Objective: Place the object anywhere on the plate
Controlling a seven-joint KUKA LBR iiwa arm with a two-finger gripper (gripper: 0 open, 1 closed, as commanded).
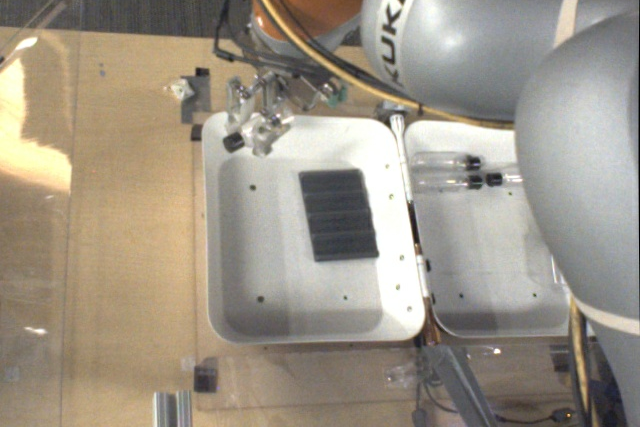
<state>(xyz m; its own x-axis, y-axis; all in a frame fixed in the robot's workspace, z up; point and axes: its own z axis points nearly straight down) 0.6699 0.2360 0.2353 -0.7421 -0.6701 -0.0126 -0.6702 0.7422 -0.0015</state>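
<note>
Syringes (462, 171) right bin — arm (470, 25) overhead

two white bins (222, 245) side by side on wooden bench (100, 215). clear syringe-like tubes (455, 171) in right one. small black block (205, 376) near bench front.

The one readable text was the brand name "KUKA", in black capital letters running slantwise up the grey casing of the arm (450, 25). No other lettering or number could be read.
</note>
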